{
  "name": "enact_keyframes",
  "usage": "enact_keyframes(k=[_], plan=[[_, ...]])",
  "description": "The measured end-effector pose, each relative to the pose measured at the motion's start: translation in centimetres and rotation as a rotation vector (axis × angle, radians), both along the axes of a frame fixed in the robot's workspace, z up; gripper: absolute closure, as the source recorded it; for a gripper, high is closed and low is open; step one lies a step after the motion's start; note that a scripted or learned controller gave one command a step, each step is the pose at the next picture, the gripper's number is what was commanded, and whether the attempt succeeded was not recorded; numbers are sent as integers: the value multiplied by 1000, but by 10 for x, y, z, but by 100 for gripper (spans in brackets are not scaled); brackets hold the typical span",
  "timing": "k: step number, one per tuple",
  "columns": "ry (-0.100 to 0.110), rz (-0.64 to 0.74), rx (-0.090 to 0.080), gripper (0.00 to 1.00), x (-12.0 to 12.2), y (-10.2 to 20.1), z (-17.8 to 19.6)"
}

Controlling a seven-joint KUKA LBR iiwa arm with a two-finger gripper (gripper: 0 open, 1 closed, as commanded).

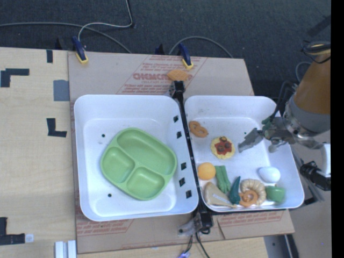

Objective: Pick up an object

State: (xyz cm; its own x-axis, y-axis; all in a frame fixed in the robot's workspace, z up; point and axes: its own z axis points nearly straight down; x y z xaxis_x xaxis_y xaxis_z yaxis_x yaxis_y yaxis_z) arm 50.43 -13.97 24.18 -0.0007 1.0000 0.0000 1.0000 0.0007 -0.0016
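Jaws (262,140) near pizza (223,147), egg (269,174).

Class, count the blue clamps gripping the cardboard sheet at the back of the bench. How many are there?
2. One blue clamp sits at the cardboard's back left corner; the other is further right, behind where the bins meet. More may be hidden.

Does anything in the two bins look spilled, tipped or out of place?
Nothing stands out. The green tray lies flat in the left bin, and the toy food sits in the right bin.

Probably a lab: clamped cardboard (161,77), cables (107,26).
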Motion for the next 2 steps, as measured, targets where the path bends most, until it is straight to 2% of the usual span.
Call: enact_keyframes(k=[1, 2], plan=[[2, 2, 1, 0, 63, 44, -78], [-4, 0, -1, 0, 64, 25, -154]])
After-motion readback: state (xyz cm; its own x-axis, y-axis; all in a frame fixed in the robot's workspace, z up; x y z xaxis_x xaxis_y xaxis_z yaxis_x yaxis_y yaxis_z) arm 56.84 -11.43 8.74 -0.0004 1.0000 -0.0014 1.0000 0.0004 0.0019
